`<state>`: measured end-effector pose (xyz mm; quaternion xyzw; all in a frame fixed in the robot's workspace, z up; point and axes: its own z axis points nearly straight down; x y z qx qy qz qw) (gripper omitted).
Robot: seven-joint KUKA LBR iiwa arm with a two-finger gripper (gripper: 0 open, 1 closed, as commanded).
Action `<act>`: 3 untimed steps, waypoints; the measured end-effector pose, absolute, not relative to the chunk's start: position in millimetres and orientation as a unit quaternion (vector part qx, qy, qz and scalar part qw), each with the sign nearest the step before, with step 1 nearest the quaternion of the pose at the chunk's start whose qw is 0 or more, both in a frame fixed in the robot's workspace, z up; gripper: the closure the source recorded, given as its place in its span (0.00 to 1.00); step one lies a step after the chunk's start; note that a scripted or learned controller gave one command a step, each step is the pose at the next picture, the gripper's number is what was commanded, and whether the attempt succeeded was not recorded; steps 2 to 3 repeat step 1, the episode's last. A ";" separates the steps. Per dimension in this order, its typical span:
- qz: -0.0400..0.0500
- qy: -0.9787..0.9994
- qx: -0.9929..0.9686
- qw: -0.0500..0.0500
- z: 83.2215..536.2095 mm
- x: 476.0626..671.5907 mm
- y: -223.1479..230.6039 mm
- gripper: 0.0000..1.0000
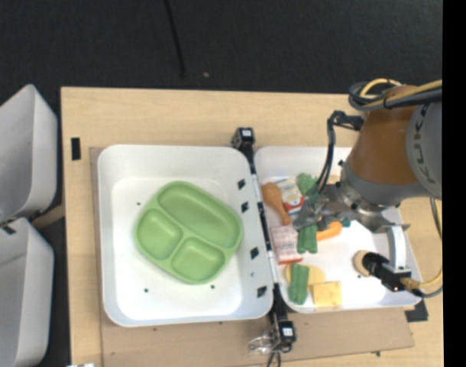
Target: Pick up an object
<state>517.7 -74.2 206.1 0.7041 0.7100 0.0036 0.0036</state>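
A tan wooden counter (80, 220) on a dark floor carries two white bins; the left bin (111, 297) holds a green divided plate (189, 232). The claw (309, 219) sits low in the right bin (355, 300) (amid cluttered toy food), just over a green piece (307, 239); its grip cannot be told.

We see our arm (386, 155) as a bulky grey body with a broad orange band — black cables looping beside it.

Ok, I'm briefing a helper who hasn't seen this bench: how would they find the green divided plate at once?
Start with the two white bins side by side on the wooden bench and take the left bin, away from the arm. The green divided plate lies flat near its middle. It is the single item in that bin, a rounded light-green dish with three compartments, far larger than the small pieces crowded in the right bin.
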 end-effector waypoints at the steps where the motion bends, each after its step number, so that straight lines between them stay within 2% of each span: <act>1: 0.003 0.711 0.703 0.001 257.5 489.9 16.5 1.00; 3: 0.003 0.711 0.703 0.001 257.5 489.9 16.5 1.00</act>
